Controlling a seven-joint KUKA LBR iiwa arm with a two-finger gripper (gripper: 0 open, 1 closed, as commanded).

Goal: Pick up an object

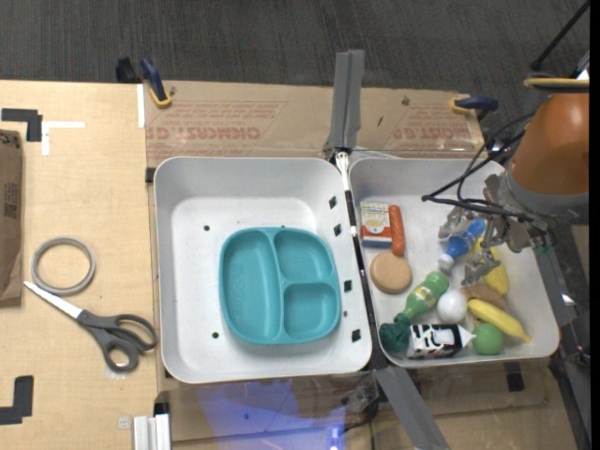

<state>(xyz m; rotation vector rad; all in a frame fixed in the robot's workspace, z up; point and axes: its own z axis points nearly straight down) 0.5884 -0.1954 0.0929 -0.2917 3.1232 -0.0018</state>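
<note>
I have the gripper (478,247) down inside the right bin (544,293), near that bin's right wall and about midway along it. It sits over a small cluster there: something blue and something yellow just beneath the metal parts. I cannot tell from this view how it is set, or whether anything is caught in it, since the wrist and cables crowd that spot. So I judge the pick as not yet made: the reach and descent look done, while the grasp and the lift remain.

The likeliest target, to my eye, is the blue thing (461,244) right under the tool, too hidden to read its axis. Next to it the banana (497,319) lies flat by the bin's front right corner, its long axis running from the middle of the bin toward that corner. The green bottle (424,295) lies slanted, cap end pointing toward the right wall.

The left bin (187,195) carries a teal divided plate (279,284).
</note>
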